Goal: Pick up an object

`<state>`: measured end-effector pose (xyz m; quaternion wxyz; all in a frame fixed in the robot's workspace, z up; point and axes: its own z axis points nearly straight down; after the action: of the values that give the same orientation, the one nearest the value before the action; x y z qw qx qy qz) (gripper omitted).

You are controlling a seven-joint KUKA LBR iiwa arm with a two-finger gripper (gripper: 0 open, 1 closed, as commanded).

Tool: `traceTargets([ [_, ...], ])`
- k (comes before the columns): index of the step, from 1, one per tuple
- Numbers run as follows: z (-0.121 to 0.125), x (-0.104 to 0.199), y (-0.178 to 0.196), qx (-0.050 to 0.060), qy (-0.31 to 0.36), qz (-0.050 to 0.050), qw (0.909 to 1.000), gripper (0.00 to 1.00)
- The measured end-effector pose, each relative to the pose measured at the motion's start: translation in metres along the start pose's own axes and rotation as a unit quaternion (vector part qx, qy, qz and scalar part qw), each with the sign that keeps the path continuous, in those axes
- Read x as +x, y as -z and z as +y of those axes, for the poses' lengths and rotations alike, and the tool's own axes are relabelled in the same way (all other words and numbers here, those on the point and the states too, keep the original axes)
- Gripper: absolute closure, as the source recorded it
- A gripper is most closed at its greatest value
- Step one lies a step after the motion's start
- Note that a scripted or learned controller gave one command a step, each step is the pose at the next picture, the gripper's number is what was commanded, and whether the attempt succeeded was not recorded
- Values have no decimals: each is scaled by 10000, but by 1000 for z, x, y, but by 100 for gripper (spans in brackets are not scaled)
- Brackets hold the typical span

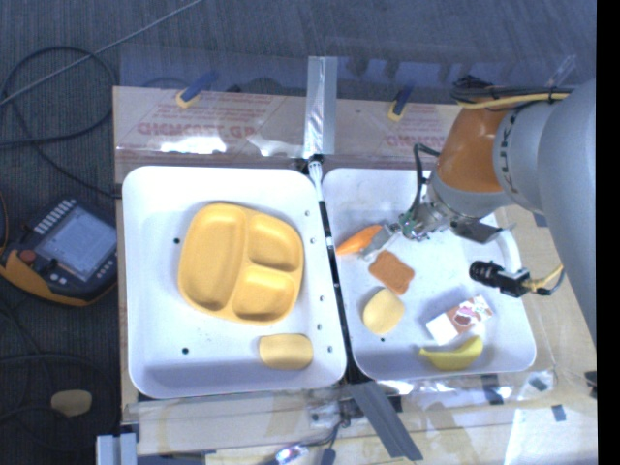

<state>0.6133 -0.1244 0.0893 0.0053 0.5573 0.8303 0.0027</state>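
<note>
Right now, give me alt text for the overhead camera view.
The grey arm's claw is low in the right bin, beside a carrot, above a brown toast piece, a potato and a banana. The left bin holds a yellow divided tray.

Glossy yellow plastic tray [242, 262]; smooth white plastic bins [140, 289]; matt grey carpet [77, 17]; brown cardboard [223, 114].

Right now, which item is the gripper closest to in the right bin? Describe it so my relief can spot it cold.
Start at the right bin, the one the arm reaches into. Near its upper left, beside the divider between the bins, lies a carrot, just left of the gripper. It is the only long, tapered orange piece; the neighbour below it is a flat brown square.
</note>
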Motion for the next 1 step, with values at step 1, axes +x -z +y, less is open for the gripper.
traceTargets([
  [1,50,-20,-2,40,58,14,10000,0],
])
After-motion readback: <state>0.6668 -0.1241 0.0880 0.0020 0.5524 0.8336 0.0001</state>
